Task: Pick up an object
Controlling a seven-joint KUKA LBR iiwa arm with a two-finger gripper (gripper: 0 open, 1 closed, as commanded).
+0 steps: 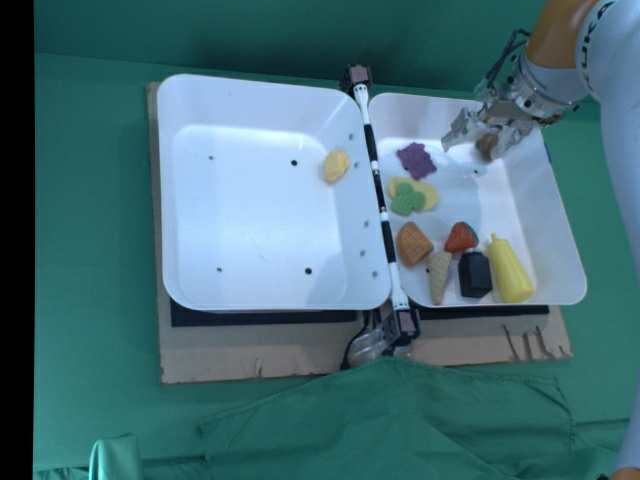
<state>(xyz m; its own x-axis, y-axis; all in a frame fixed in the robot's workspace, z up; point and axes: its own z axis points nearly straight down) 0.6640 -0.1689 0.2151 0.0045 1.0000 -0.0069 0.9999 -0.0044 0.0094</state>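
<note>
Above the right bin's (560,228) far corner, a small brown object (487,146) is pinched between the gripper's (484,142) fingers; it should be lifted straight, slowly, and kept clear of the rim.

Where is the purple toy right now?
The purple toy lies in the right bin, near its far left corner, just above the green clover piece and to the left of the gripper.

Small brown object (487,146), between the fingers (459,128), above right bin (560,218)
</note>
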